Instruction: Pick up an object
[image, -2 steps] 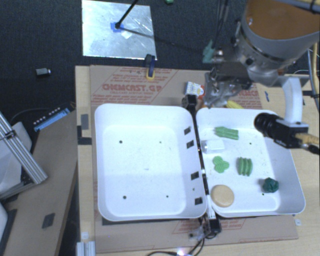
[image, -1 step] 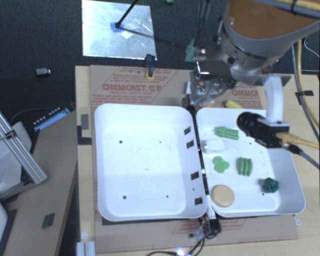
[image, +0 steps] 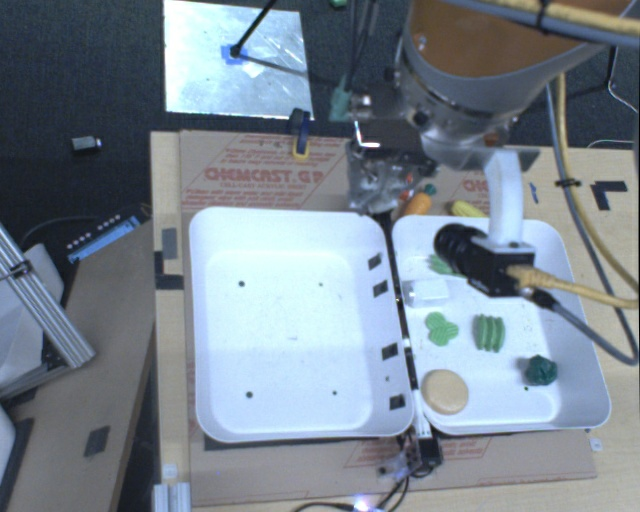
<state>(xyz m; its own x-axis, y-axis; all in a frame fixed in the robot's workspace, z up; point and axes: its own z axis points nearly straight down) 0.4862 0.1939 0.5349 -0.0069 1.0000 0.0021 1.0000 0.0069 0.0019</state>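
Green ridged object (image: 488, 332), long axis running near-to-far, lies in the right bin (image: 575, 395) between a green leafy piece (image: 440, 327) and a dark green lump (image: 540, 371). Tan disc (image: 445, 391) nearby. Tool (image: 385, 190) above the far rim; its opening cannot be told.

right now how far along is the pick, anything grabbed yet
Nothing looks picked yet. The arm's claw sits at the far edge between the two bins, with no object seen in it. The green leaf, green bundle, dark green piece and tan disc lie in the right bin. The grasp and lift remain.
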